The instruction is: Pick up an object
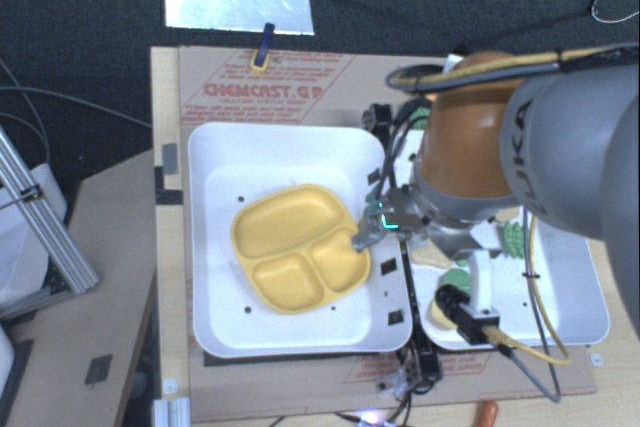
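A yellow three-compartment plate [296,245] lies flat in the left white bin [230,155], slightly turned. My gripper [366,237] hangs low at the plate's right rim, close to the wall between the two bins. It looks to be touching or just above that rim, though the arm's bulk hides the contact. The grey and orange wrist [470,155] covers much of the right bin [580,315].
A round green object [456,279] and a green ridged piece [514,237] peek out under the arm in the right bin. Black and yellow cables [530,315] trail over that bin. Cardboard [270,85] lies beneath both bins, and a metal frame [45,225] stands at the left.
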{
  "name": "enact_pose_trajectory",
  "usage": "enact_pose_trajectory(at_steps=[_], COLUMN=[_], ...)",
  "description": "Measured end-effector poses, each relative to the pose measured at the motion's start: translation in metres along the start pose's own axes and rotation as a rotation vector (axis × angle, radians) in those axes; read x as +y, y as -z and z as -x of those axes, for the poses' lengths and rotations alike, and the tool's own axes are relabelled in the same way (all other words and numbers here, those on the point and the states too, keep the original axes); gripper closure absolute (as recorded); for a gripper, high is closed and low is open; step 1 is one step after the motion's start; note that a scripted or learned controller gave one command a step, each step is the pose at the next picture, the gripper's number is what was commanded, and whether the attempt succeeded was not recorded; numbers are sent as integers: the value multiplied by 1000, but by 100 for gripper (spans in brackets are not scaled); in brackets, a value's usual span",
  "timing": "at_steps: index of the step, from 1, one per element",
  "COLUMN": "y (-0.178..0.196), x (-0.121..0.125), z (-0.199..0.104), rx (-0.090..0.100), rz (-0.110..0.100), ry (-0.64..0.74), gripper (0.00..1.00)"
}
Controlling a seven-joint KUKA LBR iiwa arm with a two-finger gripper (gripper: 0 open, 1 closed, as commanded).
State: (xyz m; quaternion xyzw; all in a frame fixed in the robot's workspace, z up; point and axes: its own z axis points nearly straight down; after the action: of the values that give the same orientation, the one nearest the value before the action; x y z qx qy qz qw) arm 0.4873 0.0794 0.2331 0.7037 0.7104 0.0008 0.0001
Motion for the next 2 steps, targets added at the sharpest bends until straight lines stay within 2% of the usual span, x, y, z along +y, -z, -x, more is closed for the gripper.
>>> enact_pose_trajectory(at_steps=[1, 2], y=[-110, -149], x=[-2, 35], z=[-36, -111], rx=[-1, -2], rz=[-9, -7], ry=[-2, 0], gripper=[0, 0])
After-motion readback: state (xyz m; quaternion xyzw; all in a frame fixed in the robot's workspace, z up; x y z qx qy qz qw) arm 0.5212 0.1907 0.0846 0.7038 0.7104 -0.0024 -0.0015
